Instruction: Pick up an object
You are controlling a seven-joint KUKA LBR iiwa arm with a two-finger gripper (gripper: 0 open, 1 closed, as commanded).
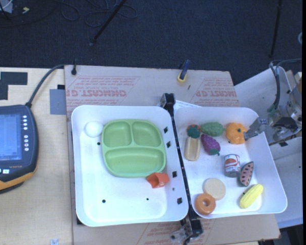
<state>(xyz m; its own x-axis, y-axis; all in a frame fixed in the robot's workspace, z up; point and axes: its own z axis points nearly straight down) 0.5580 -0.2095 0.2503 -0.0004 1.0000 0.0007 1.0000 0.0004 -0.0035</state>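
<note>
The right bin [275, 188] holds several toy foods: an orange fruit [235, 132], a green vegetable [212, 128], a purple eggplant [210, 144], a beige bottle with a green cap [192, 145], a small can [231, 164], a watermelon slice [246, 173], yellow corn [251, 195], a donut [205, 203] and a beige round biscuit [214, 188]. My gripper [257, 127] reaches in at the right bin's upper right rim, just right of the orange fruit. It sits low and partly cut off, with nothing visibly held.
The left bin [86, 198] carries a green divided plate [133, 148], a white ball [93, 129] and a small orange-red piece [158, 179]. A black divider [177, 157] runs between the bins. A teach pendant [10, 142] lies at the far left.
</note>
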